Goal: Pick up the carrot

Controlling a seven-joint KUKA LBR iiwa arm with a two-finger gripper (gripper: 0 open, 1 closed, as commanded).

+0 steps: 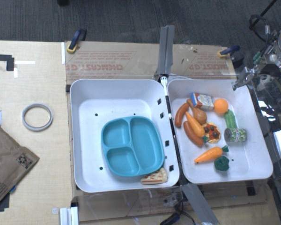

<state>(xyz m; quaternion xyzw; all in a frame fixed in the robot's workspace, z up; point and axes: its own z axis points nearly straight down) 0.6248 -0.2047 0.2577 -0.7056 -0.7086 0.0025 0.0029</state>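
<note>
the gripper (253, 74) sits at the far right corner of the right bin (257, 172), a tangle of dark metal and cable seen against clutter, and whether its jaws stand wide or narrow i cannot tell from this angle. nothing is between them that i can make out. it hangs over the bin's rim, well apart from the food below.

the carrot (209, 154) lies toward the near side of that same bin, flat on the white floor, tilted with its thin orange tip pointing left and its small green top to the right. just beside that top, toward the front, sits a piece of broccoli (221, 163). the carrot has open floor on its near and left sides (a help, i'd judge, for fingers closing across its width).

further back the pile is tighter: two sausages (187, 121) lean against each other, a slice of pizza (212, 132) touches them, a small can (235, 135) lies on its side next to a green cucumber-like piece (230, 118), with an orange (220, 106) and a little carton (202, 100) near the back wall.

the left bin (84, 125) holds a blue divided plate (132, 146) and a flat waffle-like piece (154, 176) tucked at its front edge. a tape ring (37, 116) rests on the bench.

the pick looks not yet begun; the arm would need to come forward and down.
</note>
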